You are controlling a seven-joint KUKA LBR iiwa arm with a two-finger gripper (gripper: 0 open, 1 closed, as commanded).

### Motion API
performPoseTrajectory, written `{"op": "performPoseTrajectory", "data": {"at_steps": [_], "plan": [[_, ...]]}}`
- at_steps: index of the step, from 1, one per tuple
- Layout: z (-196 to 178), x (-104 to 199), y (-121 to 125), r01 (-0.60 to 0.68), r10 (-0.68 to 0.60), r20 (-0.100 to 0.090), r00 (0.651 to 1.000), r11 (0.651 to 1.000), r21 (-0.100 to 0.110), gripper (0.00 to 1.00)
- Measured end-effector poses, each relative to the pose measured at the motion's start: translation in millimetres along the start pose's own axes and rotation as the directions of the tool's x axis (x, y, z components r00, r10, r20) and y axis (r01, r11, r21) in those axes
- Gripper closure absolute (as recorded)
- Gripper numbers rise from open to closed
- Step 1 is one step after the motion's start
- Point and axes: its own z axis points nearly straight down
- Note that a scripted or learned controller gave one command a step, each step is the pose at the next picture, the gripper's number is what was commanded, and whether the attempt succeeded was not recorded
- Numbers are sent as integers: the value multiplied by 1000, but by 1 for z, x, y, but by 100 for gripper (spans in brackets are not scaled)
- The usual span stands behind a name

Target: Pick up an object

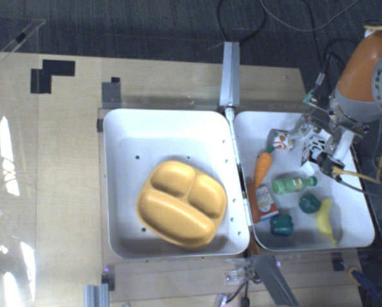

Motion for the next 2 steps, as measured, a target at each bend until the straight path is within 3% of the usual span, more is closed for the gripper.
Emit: {"op": "performPoseTrajectory", "data": {"at_steps": [1, 2], "plan": [[-50, 13, 0, -129, 129, 0, 992, 992, 0, 0], [64, 58, -4, -46, 46, 1, 999, 999, 5, 0]]}}
